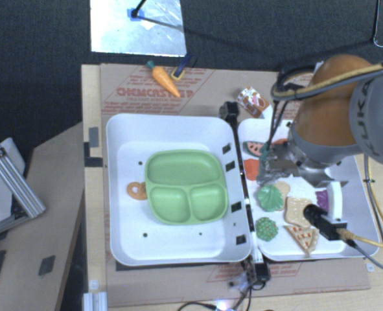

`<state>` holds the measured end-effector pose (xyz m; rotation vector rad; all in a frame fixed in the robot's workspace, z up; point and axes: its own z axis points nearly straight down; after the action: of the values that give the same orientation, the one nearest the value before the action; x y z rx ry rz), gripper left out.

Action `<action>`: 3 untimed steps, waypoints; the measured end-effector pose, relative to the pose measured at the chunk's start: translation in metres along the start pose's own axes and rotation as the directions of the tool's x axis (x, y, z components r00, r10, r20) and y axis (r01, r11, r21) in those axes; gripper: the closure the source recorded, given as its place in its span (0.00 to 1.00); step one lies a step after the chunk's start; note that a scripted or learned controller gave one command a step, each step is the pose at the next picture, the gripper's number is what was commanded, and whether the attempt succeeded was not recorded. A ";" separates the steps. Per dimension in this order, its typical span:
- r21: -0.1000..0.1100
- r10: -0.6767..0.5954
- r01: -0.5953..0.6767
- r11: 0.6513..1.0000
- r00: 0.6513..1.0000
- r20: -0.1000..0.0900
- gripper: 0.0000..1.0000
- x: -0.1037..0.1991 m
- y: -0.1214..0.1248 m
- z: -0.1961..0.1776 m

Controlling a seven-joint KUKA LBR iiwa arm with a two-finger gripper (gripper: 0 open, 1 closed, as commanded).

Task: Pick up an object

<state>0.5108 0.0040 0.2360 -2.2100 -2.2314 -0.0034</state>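
Note:
My gripper hangs low over the left part of the right bin, with the grey wrist and orange band above it. Right below it lie a red piece and a green leaf-shaped toy. A watermelon slice sits just behind the gripper. Nearer the front are a round green toy, a slice of toast, a waffle-patterned wedge and a purple piece. Nothing can be seen held between the fingers.
The left bin holds a green divided plate and a small pretzel. Behind the bins lie a toy carrot and a small patterned packet. A silver sheet lies at the back. A black cable connector overhangs the right bin.

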 end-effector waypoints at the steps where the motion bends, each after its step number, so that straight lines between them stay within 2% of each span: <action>1: 0.001 0.004 -0.004 1.000 1.000 0.001 1.00 0.013 -0.018 0.016; 2: -0.002 0.003 -0.003 1.000 1.000 0.002 1.00 0.022 0.000 0.013; 3: 0.001 0.008 -0.008 1.000 1.000 0.002 1.00 0.020 -0.013 0.022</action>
<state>0.4974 0.0239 0.2144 -2.2200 -2.2227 -0.0004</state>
